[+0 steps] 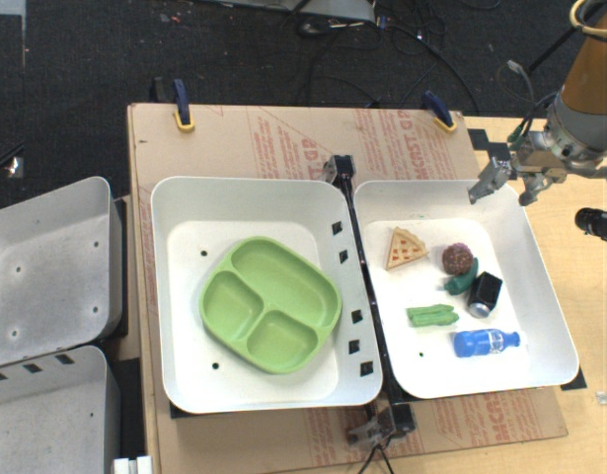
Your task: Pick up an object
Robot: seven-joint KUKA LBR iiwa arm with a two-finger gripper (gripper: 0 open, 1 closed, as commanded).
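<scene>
Nothing picked yet; gripper (pixel 507 186) up at one o'clock over the right bin (pixel 550 358) rim, fingers spread wide and bare; pizza (pixel 406 249), ball (pixel 458 258), bottle (pixel 486 343) lying below; descent and grasp all to come

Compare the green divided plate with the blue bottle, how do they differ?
The green divided plate lies alone in the left bin; the blue bottle lies in the right bin among several small things. The plate is far bigger than the bottle. The plate sits flat with its compartments facing up; the bottle lies on its side. Both sit apart from the hand, untouched.
</scene>
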